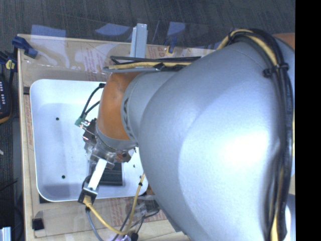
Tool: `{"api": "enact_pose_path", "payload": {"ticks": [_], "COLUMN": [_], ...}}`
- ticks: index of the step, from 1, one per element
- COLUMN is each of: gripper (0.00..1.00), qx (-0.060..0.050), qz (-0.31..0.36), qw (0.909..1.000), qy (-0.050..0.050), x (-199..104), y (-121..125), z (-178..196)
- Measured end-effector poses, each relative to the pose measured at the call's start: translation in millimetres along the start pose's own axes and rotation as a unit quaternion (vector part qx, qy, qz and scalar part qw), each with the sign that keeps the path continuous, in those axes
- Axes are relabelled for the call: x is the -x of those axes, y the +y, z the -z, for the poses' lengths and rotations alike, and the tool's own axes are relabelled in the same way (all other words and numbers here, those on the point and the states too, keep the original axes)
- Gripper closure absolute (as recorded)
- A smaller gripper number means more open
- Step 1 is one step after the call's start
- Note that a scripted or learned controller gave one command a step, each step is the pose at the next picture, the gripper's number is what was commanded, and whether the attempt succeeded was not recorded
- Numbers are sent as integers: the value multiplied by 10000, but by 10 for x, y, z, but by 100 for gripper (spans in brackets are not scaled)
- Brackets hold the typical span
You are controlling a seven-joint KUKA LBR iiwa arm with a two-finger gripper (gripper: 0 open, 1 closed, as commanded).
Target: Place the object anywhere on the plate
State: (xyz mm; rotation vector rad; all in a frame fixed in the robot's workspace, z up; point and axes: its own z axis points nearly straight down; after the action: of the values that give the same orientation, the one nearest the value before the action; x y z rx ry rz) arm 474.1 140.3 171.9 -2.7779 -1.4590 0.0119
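**Arm Looms Over Left Bin, Wrist Low Inside It**

You are looking down on the grey arm (pixel 215 134), which reaches in from the right and covers most of the table's (pixel 75 59) right and middle. Its orange band (pixel 113 109) sits over the right part of the white bin (pixel 50 134), with the wrist pointing down and toward the near edge.

Below the band, a white bar (pixel 96 177) slants toward the bin's near wall. A dark block (pixel 113 174) lies just beside it on the right. You cannot tell whether that block belongs to the tool or is a separate thing. The wrist hides the jaws, so you cannot tell whether they are spread, pressed together or pinching anything.

The arm also covers the ground to the right, so you cannot tell where the object or the plate lies. The left half of the bin shows bare white floor with a few small dark dots.

A thin wire with a green tip (pixel 80 120) loops out on the left of the wrist. A yellow cable (pixel 103 222) trails from the bar's near end across the table's near edge. Black and yellow cables (pixel 150 63) run along the far side of the arm. A metal post (pixel 140 39) stands at the far edge of the table, and a blue clamp (pixel 22 46) grips its far left corner. Dark carpet (pixel 150 4) lies beyond.
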Motion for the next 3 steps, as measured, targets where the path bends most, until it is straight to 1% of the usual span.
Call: {"api": "enact_pose_path", "payload": {"ticks": [1,2,3], "gripper": [100,100,100], "qx": [12,30,20], "qz": [-777,-2310,939], "qw": [9970,9730,9956], "qy": [8,24,25], "x": [-733,-721,-482], "y": [-323,-314,-86], "z": [-811,94,1049]}}
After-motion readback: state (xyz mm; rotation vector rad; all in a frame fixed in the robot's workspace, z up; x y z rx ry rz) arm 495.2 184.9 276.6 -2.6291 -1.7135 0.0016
